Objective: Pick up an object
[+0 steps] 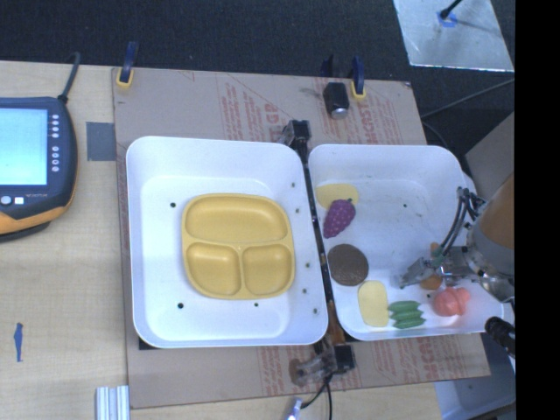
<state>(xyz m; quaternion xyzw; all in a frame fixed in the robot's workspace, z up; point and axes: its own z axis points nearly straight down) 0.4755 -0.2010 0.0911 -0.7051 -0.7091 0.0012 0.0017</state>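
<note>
Gripper (435, 269) sits low in the right bin (394, 160), near-right corner, arm coming in from the right. Jaws' state: can't tell, too cluttered at the tip. Pink-red toy (451, 302) lies just beside it, near side. Green pea pod (407, 314) and pale yellow piece (373, 304) along the near wall; brown disc (347, 264), purple grapes (339, 218), yellow piece (337, 194) along the left wall. Left bin (144, 234) holds a yellow divided plate (238, 245).
</note>
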